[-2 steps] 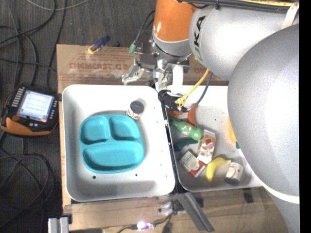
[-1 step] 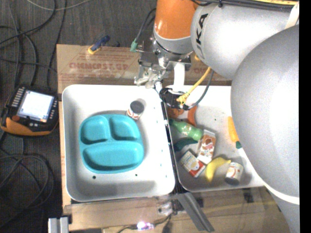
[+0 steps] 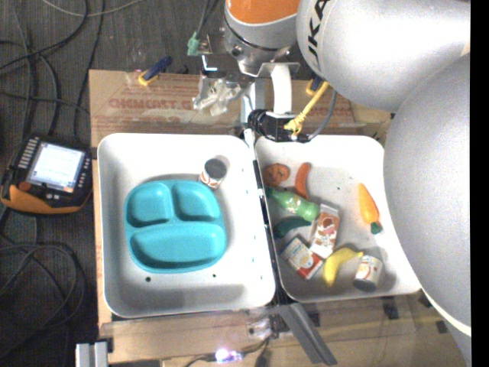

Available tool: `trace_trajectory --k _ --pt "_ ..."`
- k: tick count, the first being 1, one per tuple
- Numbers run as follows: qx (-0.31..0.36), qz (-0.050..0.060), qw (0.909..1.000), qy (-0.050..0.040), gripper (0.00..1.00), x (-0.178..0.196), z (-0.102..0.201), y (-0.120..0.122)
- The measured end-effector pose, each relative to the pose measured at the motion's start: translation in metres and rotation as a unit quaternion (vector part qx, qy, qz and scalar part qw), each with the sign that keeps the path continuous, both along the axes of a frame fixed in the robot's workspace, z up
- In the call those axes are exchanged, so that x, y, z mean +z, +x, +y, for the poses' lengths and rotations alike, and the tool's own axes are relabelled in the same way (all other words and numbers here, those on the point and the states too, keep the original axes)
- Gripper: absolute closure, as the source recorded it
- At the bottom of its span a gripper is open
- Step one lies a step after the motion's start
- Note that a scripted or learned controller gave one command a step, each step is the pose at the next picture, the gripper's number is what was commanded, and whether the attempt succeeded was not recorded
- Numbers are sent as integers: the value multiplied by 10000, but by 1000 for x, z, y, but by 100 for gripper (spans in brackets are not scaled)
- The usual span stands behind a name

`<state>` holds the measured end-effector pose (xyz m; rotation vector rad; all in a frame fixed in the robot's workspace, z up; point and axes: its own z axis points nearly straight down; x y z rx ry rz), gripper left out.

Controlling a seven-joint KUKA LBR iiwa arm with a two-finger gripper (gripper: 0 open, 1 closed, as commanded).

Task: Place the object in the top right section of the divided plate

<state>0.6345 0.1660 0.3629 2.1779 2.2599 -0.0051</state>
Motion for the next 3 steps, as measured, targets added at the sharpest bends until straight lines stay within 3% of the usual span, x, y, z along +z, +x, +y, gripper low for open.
trace_trajectory --k 1,2,3 --pt "28 33 10000 16 100 -151 -16 -69" --pt "198 13 9998 19 100 -94 -5 -76" --pt "81 20 10000 -1 100 -145 -25 16"
